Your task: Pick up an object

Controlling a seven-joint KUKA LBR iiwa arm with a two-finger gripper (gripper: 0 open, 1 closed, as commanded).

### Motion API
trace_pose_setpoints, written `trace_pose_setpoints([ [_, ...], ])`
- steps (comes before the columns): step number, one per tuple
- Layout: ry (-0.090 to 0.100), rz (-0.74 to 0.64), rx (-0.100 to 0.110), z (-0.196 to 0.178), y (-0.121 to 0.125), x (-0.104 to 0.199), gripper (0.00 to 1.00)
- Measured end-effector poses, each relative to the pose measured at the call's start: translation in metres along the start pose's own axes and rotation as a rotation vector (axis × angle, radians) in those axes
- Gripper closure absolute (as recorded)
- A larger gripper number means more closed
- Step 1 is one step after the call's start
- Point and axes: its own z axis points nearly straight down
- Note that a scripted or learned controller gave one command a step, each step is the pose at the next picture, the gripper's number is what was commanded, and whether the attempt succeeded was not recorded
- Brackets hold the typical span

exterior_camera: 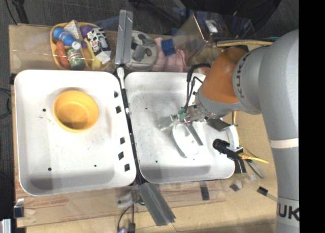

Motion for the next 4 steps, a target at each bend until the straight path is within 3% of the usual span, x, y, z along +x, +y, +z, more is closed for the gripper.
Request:
trace_pose_setpoints([
  [1,0.000,-0.003,0.001,-0.010,0.000,0.000,1.00],
  [2,-0.001,-0.003,0.000,-0.010,0.001,0.000,0.00],
  [3,0.000,-0.133,0.002,0.001,-0.033,0.039,0.00],
  [4,-0.003,0.132,-0.001,-0.038,-0.037,0.006,0.00],
])
